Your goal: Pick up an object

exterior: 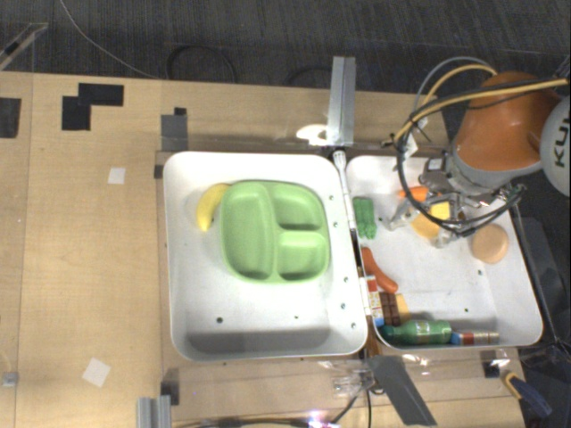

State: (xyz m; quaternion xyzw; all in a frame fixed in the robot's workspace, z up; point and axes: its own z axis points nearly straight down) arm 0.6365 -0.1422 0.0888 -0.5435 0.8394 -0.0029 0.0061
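My gripper (435,212) hangs low over the back of the right bin (446,285), under the arm's orange band (500,132). It is right above a yellow object (425,225), which its body partly hides. A small orange piece (414,193) shows beside the gripper on the left. Whether anything is gripped cannot be made out. To the gripper's right, a tan round object (489,243) rests on the bin floor. A green block (364,217) lies against the bin's left wall.
An orange-red piece (379,275), a green bottle (419,332) and a thin pen-like item (475,337) lie along the right bin's left and front walls. In the left bin (241,319) sit a green divided tray (272,230) and a yellow banana (209,207).
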